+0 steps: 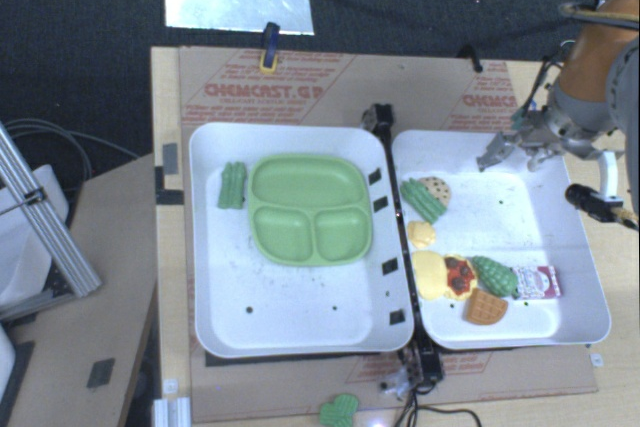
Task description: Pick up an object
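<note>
The things to pick lie in the right bin [590, 315], clustered against its near and left parts, so any one of them could serve as the target. Taking the waffle-shaped toy [486, 307] as the landmark: it sits closest to the bin's near wall; touching it on the far side is a red-and-dark toy piece [459, 274], with a yellow piece [429, 275] to that piece's left and a dark green leafy toy [494, 274] up and to the right of the waffle. A small red-and-white carton [540, 282] lies just right of the leafy toy. Farther from the waffle, toward the divider between the bins, are a small yellow lump [421, 234], a green bean-like pod [422, 201] and a speckled cookie [436, 187] touching it.

The gripper [512, 152] hangs over the bare far part of that bin, well apart from the waffle and the whole cluster. Its fingers [491, 158] look spread apart with nothing between them, so it seems poised for a descent, not carrying anything.

Left of the waffle, across the divider, the left bin [215, 315] holds a green sectioned plate [308, 208] and a green pod [232, 185] beside it.
</note>
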You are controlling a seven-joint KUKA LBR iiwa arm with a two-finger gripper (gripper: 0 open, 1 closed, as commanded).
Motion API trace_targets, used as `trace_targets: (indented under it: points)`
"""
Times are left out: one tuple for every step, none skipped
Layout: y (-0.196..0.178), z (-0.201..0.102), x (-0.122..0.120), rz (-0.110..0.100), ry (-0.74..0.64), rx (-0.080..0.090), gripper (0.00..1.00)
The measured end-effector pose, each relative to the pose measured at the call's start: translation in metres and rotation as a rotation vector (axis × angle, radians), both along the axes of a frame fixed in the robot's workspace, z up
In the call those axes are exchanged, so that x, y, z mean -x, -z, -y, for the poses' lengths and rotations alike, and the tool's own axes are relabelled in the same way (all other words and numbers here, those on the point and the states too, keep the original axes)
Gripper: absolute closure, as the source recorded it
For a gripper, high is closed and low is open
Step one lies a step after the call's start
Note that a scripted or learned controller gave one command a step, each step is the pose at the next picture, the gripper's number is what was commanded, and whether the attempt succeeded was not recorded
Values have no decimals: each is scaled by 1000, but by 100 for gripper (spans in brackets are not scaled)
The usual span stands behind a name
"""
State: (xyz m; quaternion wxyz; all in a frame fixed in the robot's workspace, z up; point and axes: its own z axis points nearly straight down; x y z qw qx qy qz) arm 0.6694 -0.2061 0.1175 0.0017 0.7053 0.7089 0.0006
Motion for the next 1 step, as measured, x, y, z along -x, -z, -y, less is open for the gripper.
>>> trace_targets:
  points:
    - [-2, 0, 0, 1, 0, 1, 0]
